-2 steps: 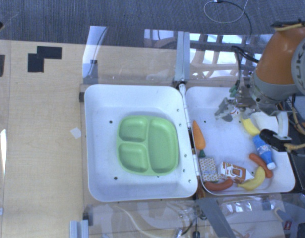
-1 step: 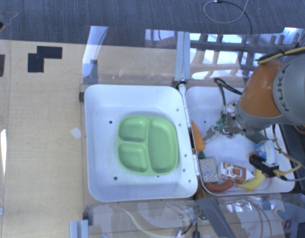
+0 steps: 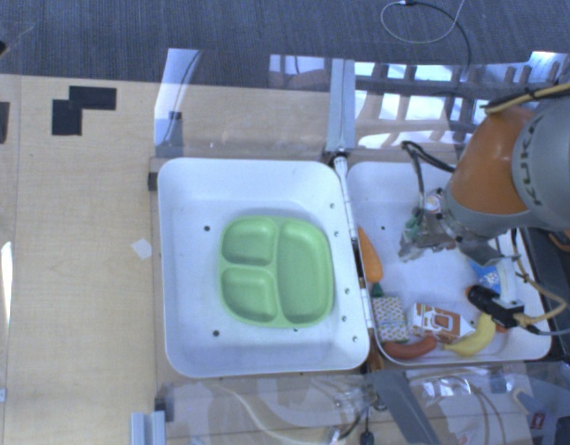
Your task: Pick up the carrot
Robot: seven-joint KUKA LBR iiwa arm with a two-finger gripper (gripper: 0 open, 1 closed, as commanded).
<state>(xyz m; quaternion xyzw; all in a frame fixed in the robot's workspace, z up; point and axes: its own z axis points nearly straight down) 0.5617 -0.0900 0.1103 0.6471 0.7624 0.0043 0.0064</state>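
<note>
The carrot point(image 3: 369, 256) is a small orange piece lying along the left wall of the right bin point(image 3: 388, 182), just beside the divider. My gripper point(image 3: 419, 239) hangs over the middle of the right bin, a short way to the right of the carrot and apart from it. The grey arm with its orange band point(image 3: 493, 160) comes in from the right and covers part of that bin.
A green divided plate point(image 3: 275, 269) lies in the left bin point(image 3: 192, 193). Along the right bin's front edge sit a patterned packet point(image 3: 389, 318), a small carton point(image 3: 437, 322), a red sausage point(image 3: 410, 347), a banana point(image 3: 477, 338) and a blue item point(image 3: 488, 274).
</note>
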